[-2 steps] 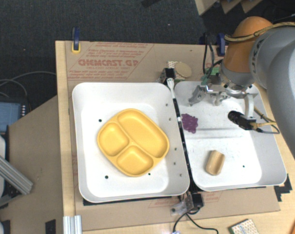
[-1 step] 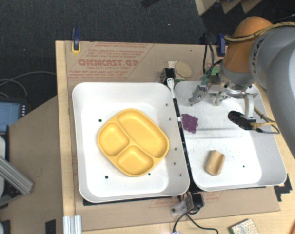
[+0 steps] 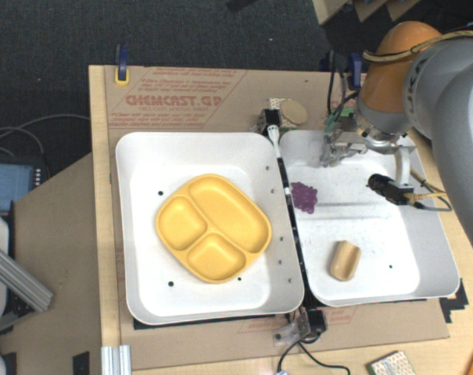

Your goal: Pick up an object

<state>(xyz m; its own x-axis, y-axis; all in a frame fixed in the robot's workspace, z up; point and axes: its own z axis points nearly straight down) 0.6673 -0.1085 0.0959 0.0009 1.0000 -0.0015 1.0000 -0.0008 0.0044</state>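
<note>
A small purple object (image 3: 303,197), lumpy and irregular like a crumpled toy or cluster, lies in the right-hand bin (image 3: 424,280) close against its left wall, just beside the divide between the two bins; its exact make is too small to tell. Nearer the front of the same bin rests a tan cylinder (image 3: 345,260), cork-like, lying on its side and well apart from the purple piece. Either could serve as the thing to be picked up, and neither is in the robot's grip. The pincer (image 3: 335,151) hangs at the far left corner of the right bin, low over the white floor, with nothing seen between its fingers; whether they are spread or pressed together cannot be told from this angle. By the look of it, the task stands at the approach stage: the next move would call for carrying the pincer forward over one of the two objects, the purple one being nearer, and lowering squarely onto it. The left bin (image 3: 134,209) holds a yellow divided plate (image 3: 213,226) of three compartments. Both bins sit on the table (image 3: 181,100), topped with brown printed board.
</note>
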